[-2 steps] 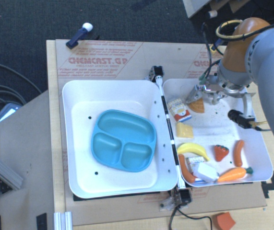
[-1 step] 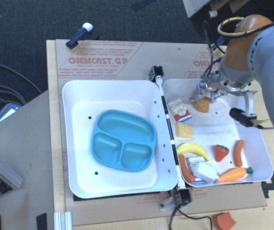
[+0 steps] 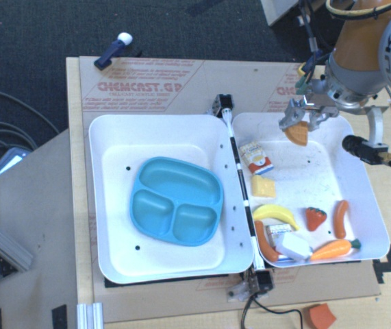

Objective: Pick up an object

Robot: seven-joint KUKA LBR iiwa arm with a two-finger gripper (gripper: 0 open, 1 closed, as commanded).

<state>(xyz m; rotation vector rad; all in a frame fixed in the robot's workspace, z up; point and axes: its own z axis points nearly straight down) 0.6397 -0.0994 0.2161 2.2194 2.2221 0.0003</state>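
The arm reaches in over the far right corner of the worktop (image 3: 181,81), its hand (image 3: 303,120) poised above the far end of the right bin (image 3: 359,184). A small tan-orange piece (image 3: 298,135), seemingly a bread-like toy food, sits between the fingers, so the hand is closed on it; whether the piece is clear of the bin floor cannot be told.

Other items in the right bin: a small carton (image 3: 256,157) and a yellow cheese block (image 3: 263,186) near the divider, a banana (image 3: 276,214), a strawberry (image 3: 316,218), a sausage (image 3: 341,218), a carrot (image 3: 332,249) and a white packet (image 3: 292,244) toward the near edge. The left bin (image 3: 106,184) carries a blue divided plate (image 3: 176,201).

Judgement: the grasp step is in hand, with lift pending or just under way. The next move calls for a straight vertical raise, keeping the grip firm, since the piece appears held near its upper edge and could slip.
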